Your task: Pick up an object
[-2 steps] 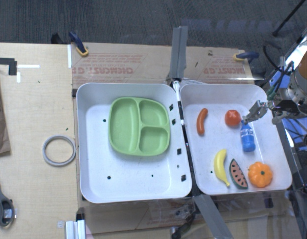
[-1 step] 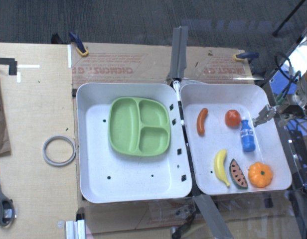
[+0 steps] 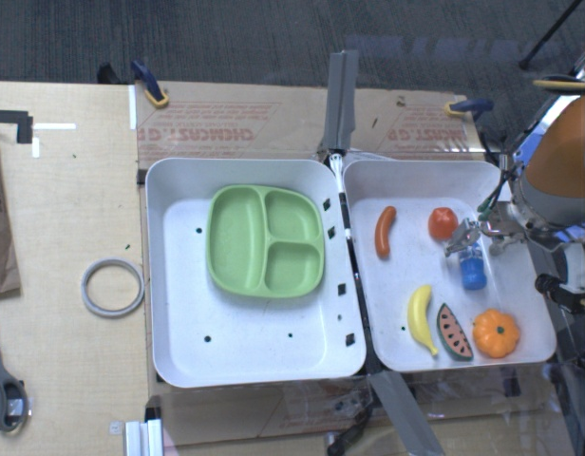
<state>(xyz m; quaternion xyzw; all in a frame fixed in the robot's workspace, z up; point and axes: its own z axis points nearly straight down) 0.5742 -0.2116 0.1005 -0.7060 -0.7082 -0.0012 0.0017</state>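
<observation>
Blue cylinder (image 3: 474, 273), small, upright, just below the fingers (image 3: 462, 238)

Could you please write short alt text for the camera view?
A grey robot arm's claw hovers over a blue bottle in the right white bin, among toy foods: red sausage, tomato, banana, watermelon slice, orange pumpkin. The left bin holds a green divided plate.
</observation>
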